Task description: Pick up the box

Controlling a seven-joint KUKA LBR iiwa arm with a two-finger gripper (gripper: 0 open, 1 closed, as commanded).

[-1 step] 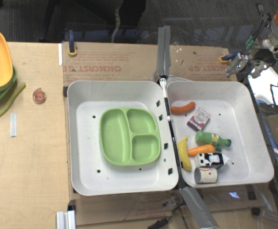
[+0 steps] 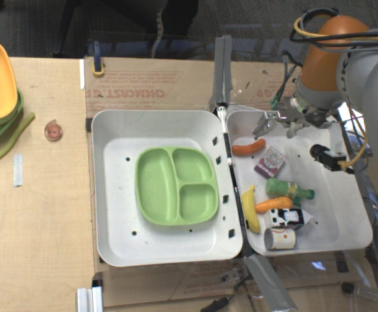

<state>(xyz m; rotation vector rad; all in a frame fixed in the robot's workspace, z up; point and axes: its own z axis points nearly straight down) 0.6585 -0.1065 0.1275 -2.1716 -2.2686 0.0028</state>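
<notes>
Reaching for the box in the right bin

Your jaws (image 2: pixel 275 118) hang over the back of the right bin (image 2: pixel 354 229), and you cannot tell from this angle whether they stand wide or narrow; nothing shows between them. The box (image 2: pixel 270 162), small and purplish with a pale patterned face, lies flat just in front of them, beside the red sausage (image 2: pixel 248 148) and above the green bottle (image 2: pixel 288 189). Come down straight over the box's middle, turn the wrist to span its narrow sides, and keep clear of the sausage at its left corner so that you lift the box alone.
</notes>
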